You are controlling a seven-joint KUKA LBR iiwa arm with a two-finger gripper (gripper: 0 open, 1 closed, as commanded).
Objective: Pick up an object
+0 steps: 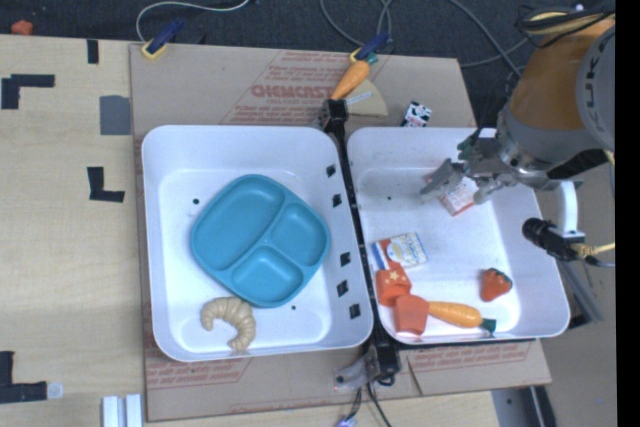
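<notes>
While gripper hung over right bin, fingers seemingly pinched small packet; light, thin, grab edges.

Arm is a chunky rounded thing, mostly smooth grey with a fat orange band up top. Wrist end goes darker grey and metallic down toward the claw, which looks silvery-grey and kinda blocky. There's a black knobby bit with a white curved piece off the side.

Red print on the cardboard sheet is too blurred to read.
</notes>
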